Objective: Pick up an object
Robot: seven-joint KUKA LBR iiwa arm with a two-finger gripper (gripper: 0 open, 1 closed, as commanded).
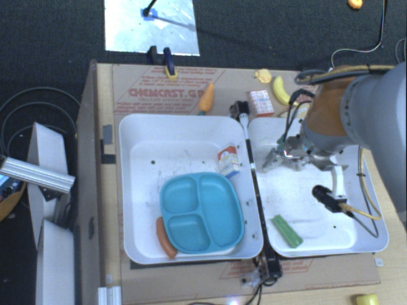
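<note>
My gripper (277, 158) hangs low over the upper left part of the right bin (362, 234), close to the wall between the two bins, with the grey arm and its orange band (327, 110) reaching in from the right. A green stick-shaped object (287, 230) lies near the right bin's front edge, well apart from the gripper. In the left bin (137, 164) sit a blue divided plate (201, 212), an orange sausage (165, 237) beside the plate's left corner, and a small red and white carton (228, 161) near the dividing wall.
On the cardboard behind the bins lie a carrot (206, 97), a small box (261, 102), a banana (280, 89) and a yellow piece (262, 75). A black cable connector (327, 199) hangs from the wrist over the right bin.
</note>
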